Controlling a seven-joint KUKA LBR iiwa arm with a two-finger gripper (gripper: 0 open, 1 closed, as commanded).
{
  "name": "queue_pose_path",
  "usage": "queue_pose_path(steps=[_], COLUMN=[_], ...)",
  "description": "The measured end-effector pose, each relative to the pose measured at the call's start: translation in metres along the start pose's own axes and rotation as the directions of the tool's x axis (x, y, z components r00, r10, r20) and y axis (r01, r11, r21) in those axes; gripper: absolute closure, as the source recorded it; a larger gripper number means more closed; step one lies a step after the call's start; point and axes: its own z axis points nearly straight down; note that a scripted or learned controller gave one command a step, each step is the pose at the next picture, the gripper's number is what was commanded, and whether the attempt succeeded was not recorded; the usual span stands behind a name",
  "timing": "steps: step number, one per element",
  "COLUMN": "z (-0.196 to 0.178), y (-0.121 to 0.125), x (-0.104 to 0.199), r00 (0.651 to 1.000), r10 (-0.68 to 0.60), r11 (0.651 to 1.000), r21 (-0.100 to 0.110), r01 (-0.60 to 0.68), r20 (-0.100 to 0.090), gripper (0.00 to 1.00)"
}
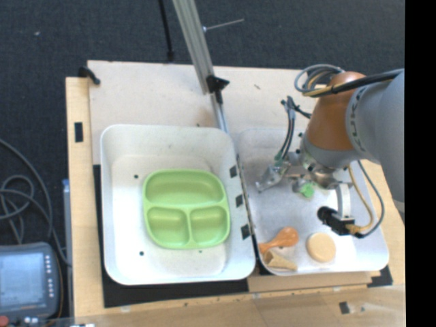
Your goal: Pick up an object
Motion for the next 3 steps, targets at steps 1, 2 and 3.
queue_pose_path(steps=[1,2,3], z=[-0.014,-0.062,-0.111], y=[0.002,0.009,0.011], x=[-0.002,0.003,0.001], r00=[1.000,1.000,1.000], r10=[0.005,-0.007,-0.007], r11=[1.000,1.000,1.000], r21=[-0.007,-0.010,-0.010], r01=[-0.005,0.007,0.007], r20=[0.000,0.000,0.001], gripper=[1.00,1.00,1.00])
